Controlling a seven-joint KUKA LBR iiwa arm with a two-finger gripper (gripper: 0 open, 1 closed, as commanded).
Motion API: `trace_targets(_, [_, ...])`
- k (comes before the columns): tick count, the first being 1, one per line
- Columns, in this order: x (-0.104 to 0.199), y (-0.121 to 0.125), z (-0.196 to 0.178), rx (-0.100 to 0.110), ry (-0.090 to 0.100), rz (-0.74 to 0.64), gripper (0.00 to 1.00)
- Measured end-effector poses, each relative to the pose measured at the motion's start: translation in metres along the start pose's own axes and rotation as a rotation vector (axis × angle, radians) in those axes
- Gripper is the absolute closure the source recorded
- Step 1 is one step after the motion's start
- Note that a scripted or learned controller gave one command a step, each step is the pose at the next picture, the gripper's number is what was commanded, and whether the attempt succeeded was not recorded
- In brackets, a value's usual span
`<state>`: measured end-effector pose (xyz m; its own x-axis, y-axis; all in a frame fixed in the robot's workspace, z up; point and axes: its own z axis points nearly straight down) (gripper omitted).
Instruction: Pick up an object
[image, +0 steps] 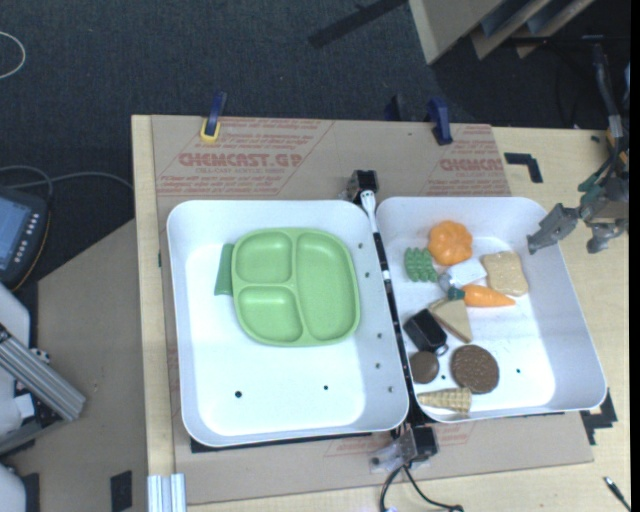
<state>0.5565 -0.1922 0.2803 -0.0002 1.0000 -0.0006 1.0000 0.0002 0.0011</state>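
Note:
The right bin (560, 340) holds several toy foods: an orange pepper (450, 240), a green piece (420, 264), a bread slice (504, 272), a carrot (488, 296), a cheese wedge (452, 318), a black block (426, 330), a brown cookie (474, 368) and a waffle cone (444, 401). My gripper (574, 230) hovers over the bin's upper right rim, to the right of the bread slice. Its fingers stand apart and open with nothing between them.
The left bin (200, 380) bears a green divided plate (296, 285) lying on a green cloth (223, 270). A black divider rail (380, 270) runs between the two bins. Clamps (211, 118) sit on the bench's far edge.

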Motion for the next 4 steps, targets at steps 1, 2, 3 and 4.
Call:
trace_targets(1, [0.003,-0.001,0.063,0.007,0.003,0.000,0.00])
trace_targets(2, [0.009,0.000,0.126,0.008,0.004,0.000,0.00])
trace_targets(3, [0.015,-0.010,0.175,0.008,0.004,0.000,0.00])
trace_targets(4, [0.016,-0.010,0.197,0.005,0.002,0.000,0.00])
